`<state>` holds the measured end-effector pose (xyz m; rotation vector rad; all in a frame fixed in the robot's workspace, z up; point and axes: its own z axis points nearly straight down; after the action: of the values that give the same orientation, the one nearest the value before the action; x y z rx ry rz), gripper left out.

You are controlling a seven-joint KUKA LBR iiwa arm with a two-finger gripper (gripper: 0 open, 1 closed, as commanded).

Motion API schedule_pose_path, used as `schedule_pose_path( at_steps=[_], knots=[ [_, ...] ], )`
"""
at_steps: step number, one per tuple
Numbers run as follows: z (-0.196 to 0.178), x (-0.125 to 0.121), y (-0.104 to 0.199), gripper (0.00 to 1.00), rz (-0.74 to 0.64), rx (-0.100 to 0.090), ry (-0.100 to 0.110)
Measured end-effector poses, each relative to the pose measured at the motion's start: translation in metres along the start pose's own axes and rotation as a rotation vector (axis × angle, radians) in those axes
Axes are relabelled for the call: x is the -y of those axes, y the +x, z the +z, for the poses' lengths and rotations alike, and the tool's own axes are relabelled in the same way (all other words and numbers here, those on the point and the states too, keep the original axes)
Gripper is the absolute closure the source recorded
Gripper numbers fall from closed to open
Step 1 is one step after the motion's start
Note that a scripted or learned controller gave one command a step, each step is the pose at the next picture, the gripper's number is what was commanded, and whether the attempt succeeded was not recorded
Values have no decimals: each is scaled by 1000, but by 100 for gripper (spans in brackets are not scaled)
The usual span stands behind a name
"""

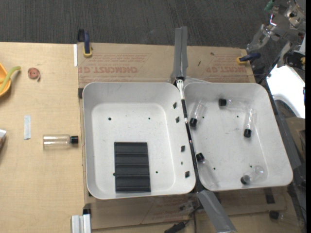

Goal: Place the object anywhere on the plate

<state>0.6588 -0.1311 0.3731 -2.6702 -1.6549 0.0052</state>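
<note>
The plate [131, 167] is a black ribbed rectangle. It lies flat on the floor of the left bin [97, 93], near the front wall and a little left of the middle. Nothing lies on it.

The things to move seem to be the small clear vials with black caps, and all of them are in the right bin [272, 110]. One vial [197, 114] lies at a slant close to the wall between the two bins. A second vial [248, 123] lies almost upright in the picture on the right side of the floor, with its cap toward the front. A black cap [223, 102] is near the back wall, and the clear body beside it is hard to see. A small dark piece [199, 157] lies by the dividing wall further to the front. One more vial [252, 174] is in the front right corner, but it is blurred.

The arm [286, 13] is at the top right corner, behind the right bin and well apart from the vials and the plate. I cannot tell if the jaws are open or closed, because this part is a tangle of metal and cables.

On the bench [43, 178], left of the bins, lies another vial [58, 140] on its side, cap to the right
</note>
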Motion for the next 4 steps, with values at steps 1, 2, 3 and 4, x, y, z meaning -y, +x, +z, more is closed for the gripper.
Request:
schedule_pose_path(
  at_steps=[1, 2, 3, 4],
  knots=[
    [-67, 15, -98, 0, -147, 0, -1],
    [-66, -23, -54, 0, 290, 0, 1],
    [-66, 5, -23, 0, 698, 1, 3],
    [-66, -7, -99, 0, 905, 0, 3]
  ],
)
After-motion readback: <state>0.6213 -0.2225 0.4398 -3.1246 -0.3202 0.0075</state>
